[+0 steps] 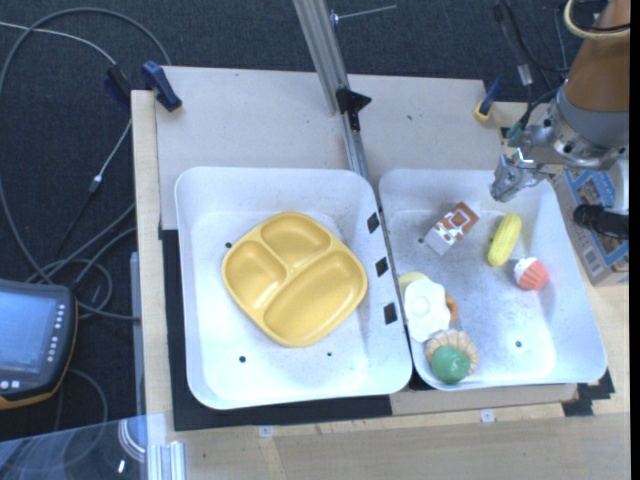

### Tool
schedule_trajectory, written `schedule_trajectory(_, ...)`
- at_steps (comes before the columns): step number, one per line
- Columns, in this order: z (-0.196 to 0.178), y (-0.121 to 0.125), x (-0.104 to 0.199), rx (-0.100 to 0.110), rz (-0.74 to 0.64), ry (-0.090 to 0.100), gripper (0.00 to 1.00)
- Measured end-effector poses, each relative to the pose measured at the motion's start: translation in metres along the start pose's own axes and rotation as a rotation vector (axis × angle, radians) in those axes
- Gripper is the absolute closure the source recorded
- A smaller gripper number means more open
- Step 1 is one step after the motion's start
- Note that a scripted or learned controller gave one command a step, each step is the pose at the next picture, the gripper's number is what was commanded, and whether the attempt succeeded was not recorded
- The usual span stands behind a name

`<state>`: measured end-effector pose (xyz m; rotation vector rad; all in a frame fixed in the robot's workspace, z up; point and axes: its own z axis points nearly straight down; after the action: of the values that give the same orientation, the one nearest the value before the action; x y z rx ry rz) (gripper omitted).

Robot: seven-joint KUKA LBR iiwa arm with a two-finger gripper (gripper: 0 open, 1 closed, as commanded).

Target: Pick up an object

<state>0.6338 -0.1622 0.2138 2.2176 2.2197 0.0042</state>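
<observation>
The right bin (560, 353) holds a small brown and white box (451, 227), a yellow corn cob (504, 239), a pink and white toy (530, 274), a fried egg toy (425, 304) and a green and tan toy (450, 359). My gripper (507, 182) hangs over the bin's far edge, above and just beyond the corn cob. Nothing shows between its fingers. The left bin (200, 348) holds a yellow divided plate (293, 278).
A slanted metal pole (325, 38) runs down to the gap between the bins. Blue clamps (160, 84) sit at the bench's far corners. Cables and a tablet (30, 340) lie left of the bench. A printed box (600, 218) rests by the right bin's right edge.
</observation>
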Motion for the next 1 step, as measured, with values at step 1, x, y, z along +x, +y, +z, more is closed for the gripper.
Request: schedule_trajectory(1,-0.0071,-0.0148,0.0446,0.007,-0.004,0.004,1.00)
